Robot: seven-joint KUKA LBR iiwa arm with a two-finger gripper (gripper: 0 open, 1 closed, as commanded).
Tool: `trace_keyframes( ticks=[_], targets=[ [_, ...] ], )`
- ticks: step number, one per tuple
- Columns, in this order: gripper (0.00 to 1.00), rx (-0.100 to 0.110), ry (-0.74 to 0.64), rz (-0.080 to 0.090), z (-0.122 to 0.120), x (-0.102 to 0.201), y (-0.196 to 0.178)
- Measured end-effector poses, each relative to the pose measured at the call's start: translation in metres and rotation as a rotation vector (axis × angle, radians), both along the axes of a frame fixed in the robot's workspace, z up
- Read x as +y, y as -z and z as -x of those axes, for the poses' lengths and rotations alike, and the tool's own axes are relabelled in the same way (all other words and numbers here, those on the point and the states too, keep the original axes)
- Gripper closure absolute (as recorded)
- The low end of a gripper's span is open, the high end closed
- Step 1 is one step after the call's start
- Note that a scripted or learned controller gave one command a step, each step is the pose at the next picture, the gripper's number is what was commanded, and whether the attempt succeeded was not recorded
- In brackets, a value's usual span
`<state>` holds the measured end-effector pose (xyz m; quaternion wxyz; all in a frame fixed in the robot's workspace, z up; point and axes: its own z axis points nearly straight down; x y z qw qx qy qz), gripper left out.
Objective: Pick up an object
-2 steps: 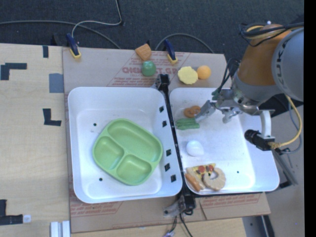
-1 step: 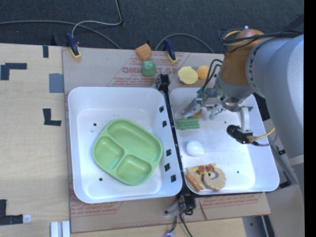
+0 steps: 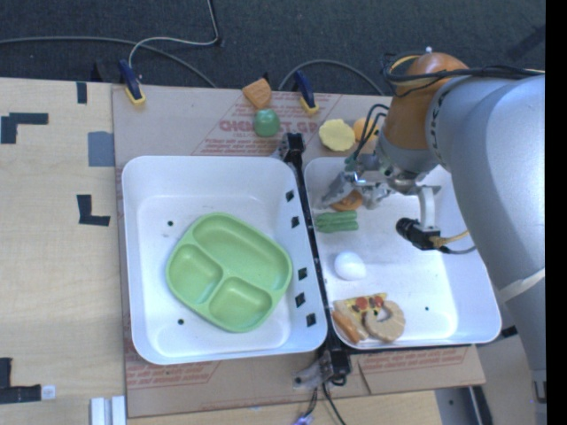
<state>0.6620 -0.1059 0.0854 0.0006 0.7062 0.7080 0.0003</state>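
Note:
The right bin point(image 3: 443, 282) holds a green bean-like piece point(image 3: 337, 223), a white egg point(image 3: 349, 266), a toy pizza slice point(image 3: 370, 317) and an orange-brown piece point(image 3: 347, 202) near its far left corner. My gripper point(image 3: 354, 187) is low over that corner, right above the orange-brown piece and just beyond the green piece. Its metal fingers point(image 3: 339, 189) point left toward the bin divider. The wrist covers part of the orange-brown piece.
The left bin point(image 3: 142, 237) carries a green divided plate point(image 3: 229, 271). Behind the bins on the cardboard lie an orange block point(image 3: 258, 92), a green ball point(image 3: 267, 123), a yellow piece point(image 3: 337, 135) and blue clamps point(image 3: 133, 83). A black cable point(image 3: 425, 234) hangs off the wrist.

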Motion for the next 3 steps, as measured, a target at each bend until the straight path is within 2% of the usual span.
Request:
trace_keyframes(
  ticks=[2,3],
  targets=[
    [0.00,0.000,0.001,0.001,-0.007,0.004,0.000],
    [1.00,-0.003,0.000,0.001,-0.008,0.005,-0.011]
  ],
)
